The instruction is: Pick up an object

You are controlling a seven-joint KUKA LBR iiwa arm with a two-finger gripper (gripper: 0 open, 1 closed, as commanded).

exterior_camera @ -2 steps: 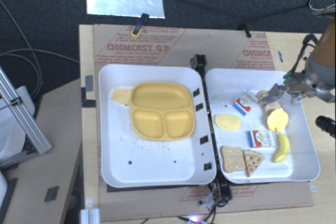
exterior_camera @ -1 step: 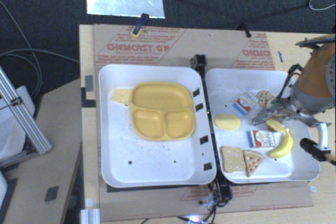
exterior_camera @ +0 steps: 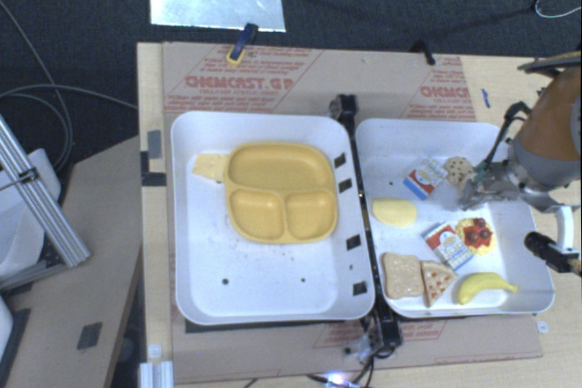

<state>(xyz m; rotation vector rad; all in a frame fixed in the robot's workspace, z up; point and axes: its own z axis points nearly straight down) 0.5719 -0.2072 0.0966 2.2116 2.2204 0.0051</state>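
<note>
Two bins: left (exterior_camera: 195,286) holds a yellow tray (exterior_camera: 278,192), right (exterior_camera: 386,141) perhaps toy food (banana (exterior_camera: 483,287)).

Arm (exterior_camera: 550,136): rounded housing, broad orange band (exterior_camera: 555,118) over grey wrist section (exterior_camera: 536,170). Pale strip along top of orange part. Thin dark cable (exterior_camera: 503,134) loops beside wrist. Gripper (exterior_camera: 479,186): small, grey metal, dark detail, too blurred for screws or markings. Black fitting with white part (exterior_camera: 555,243) juts below wrist.
</note>
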